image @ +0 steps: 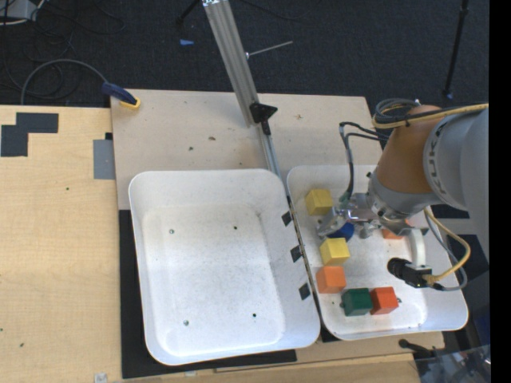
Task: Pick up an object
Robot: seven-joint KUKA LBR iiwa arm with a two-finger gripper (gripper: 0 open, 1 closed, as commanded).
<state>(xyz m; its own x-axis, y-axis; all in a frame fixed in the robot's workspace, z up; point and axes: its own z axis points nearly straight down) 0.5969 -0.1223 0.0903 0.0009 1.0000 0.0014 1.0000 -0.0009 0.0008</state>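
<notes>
Green block (pixel 357 301) lies well below tool (pixel 343 223), apart.

The arm (pixel 459 154) is a thick grey cylinder with a broad orange band (pixel 403 162) above the wrist. Black and yellow cables loop around it. The gripper (pixel 345 218) is small, silvery metal.

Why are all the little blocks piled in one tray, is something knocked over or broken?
Nothing stands out. The blocks, like the yellow block and green block, lie loose and whole in the right tray, none spilled outside.
</notes>
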